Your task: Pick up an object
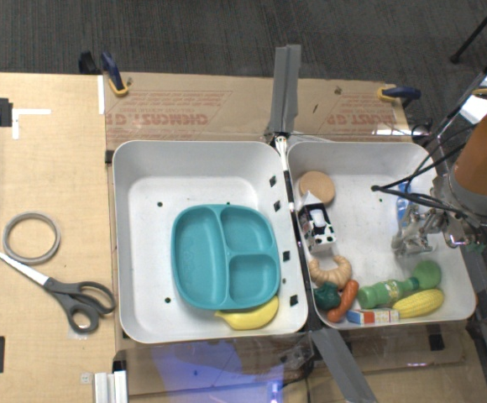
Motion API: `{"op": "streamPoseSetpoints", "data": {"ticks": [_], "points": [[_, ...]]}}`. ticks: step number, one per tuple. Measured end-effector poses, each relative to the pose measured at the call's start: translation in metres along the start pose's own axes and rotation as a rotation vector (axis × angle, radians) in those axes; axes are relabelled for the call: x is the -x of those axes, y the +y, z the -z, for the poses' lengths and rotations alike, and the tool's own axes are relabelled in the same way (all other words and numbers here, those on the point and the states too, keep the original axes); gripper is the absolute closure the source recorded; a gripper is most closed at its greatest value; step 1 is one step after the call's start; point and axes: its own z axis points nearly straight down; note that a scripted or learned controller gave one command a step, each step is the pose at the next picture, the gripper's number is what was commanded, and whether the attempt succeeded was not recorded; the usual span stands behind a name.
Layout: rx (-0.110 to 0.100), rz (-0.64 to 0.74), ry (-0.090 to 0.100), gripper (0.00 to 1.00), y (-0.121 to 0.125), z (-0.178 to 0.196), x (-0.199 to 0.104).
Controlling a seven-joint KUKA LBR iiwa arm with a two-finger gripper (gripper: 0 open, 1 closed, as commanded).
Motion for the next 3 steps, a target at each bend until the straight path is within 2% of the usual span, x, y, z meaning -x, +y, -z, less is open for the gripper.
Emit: {"op": "streamPoseSetpoints", "data": {"ticks": [1,2,3], "points": [[0.001,-0.05,0.002,0.0,0.001,-0.001,-0.004],[0.0,-0.106,0.0,0.0,0.001,0.001,-0.042],[0.0,-0.028,-0.002,0.0,0.0,0.001,0.022]]}}
